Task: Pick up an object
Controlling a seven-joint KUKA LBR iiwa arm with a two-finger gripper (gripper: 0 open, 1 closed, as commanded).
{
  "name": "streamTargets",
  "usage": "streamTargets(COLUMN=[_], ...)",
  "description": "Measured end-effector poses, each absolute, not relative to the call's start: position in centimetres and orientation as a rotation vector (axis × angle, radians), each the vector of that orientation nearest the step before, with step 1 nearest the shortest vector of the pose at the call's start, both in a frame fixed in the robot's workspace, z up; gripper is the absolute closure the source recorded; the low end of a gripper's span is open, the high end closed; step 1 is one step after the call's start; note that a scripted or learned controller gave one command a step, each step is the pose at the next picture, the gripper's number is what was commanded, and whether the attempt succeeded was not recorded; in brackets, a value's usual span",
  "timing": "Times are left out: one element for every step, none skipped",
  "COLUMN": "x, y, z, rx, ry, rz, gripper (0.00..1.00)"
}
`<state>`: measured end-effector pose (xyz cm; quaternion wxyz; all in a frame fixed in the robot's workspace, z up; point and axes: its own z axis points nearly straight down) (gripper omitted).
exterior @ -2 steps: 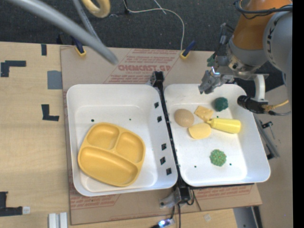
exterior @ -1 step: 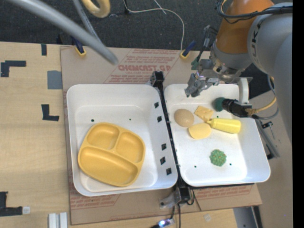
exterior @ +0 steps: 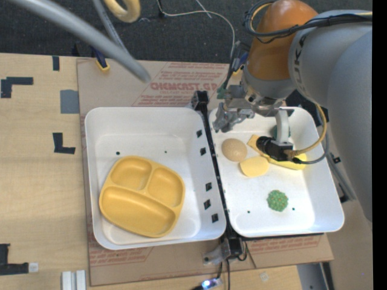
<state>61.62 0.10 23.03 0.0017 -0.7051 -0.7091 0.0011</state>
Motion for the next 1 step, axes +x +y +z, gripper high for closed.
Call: streamTargets(x=[58.92], y=[4.85], z=[22.63], rx=[-2.212], ry=[-2.225], rz=[0.003], gripper=[1.00])
